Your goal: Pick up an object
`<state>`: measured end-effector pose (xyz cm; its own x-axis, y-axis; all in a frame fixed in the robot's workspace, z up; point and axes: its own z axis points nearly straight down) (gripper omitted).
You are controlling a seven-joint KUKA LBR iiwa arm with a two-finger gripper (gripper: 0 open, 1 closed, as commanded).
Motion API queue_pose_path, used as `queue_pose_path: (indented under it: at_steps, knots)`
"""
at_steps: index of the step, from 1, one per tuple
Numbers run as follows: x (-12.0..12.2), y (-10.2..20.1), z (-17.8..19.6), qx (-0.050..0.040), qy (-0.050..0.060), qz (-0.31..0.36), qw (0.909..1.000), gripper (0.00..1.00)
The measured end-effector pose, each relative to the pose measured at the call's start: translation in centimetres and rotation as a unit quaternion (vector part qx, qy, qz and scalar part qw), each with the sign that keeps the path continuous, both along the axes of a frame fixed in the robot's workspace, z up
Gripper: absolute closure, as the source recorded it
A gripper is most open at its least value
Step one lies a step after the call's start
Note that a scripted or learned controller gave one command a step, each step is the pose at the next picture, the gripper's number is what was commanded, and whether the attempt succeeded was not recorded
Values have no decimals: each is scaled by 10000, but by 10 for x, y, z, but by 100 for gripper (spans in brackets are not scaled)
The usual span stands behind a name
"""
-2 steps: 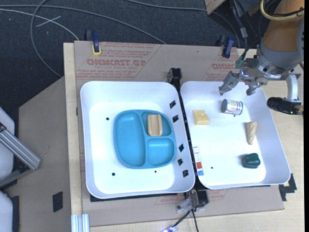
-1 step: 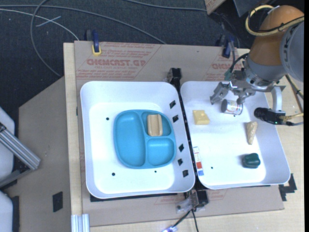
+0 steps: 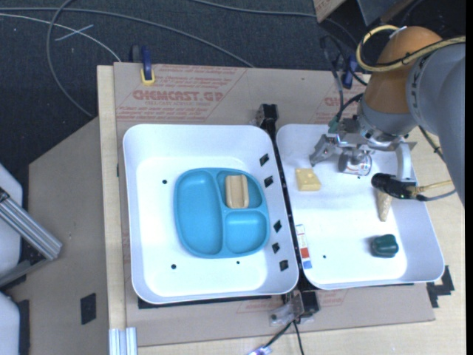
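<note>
My gripper (image 3: 340, 157) hangs over the far part of the right bin (image 3: 347, 268), its fingers spread open with nothing between them. A pale yellow cube (image 3: 308, 179) lies on the bin floor just left of and nearer than the gripper, apart from it. A small tan tapered piece (image 3: 383, 207) lies to the gripper's near right. A dark green lump (image 3: 383, 245) sits near the right bin's front right corner. In the left bin (image 3: 148, 272) a blue divided plate (image 3: 199, 213) holds a tan block (image 3: 236, 191) in its far right compartment.
The two bins meet at a raised divider with black clips (image 3: 277, 198). The bench is brown board (image 3: 192, 87) with a yellow-and-blue clamp (image 3: 147, 69) at the far left. The arm's grey and orange body (image 3: 414, 72) looms above the right bin's far corner.
</note>
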<state>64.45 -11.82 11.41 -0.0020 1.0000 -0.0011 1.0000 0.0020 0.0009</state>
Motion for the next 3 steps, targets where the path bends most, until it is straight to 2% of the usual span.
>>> queue_pose_path:
  at_steps: [1, 2, 3]
  knots:
    - [5, -2, -4, -26, -100, -5, 9999, 0]
    - [7, -3, 10, -36, -133, -4, 9999, 100]
    - [0, 0, 70, 2, -27, -5, 10000, 100]
